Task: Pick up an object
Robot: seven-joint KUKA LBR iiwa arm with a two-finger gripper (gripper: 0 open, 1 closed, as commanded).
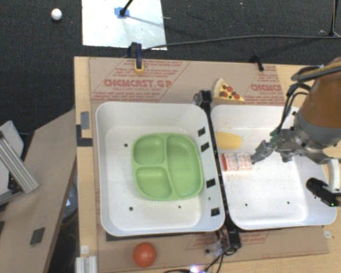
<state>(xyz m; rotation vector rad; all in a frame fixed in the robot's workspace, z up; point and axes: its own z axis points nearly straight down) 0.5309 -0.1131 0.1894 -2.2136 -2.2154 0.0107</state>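
Round orange ball (144, 254) (smooth, glossy)

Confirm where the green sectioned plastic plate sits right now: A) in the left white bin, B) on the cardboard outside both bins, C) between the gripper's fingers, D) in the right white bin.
A: the green sectioned plastic plate lies flat inside the left white bin, apart from the gripper over the right white bin.

Grey arm (324, 112) enters from right, orange band above wrist; hand (262, 151) low, pointing left.
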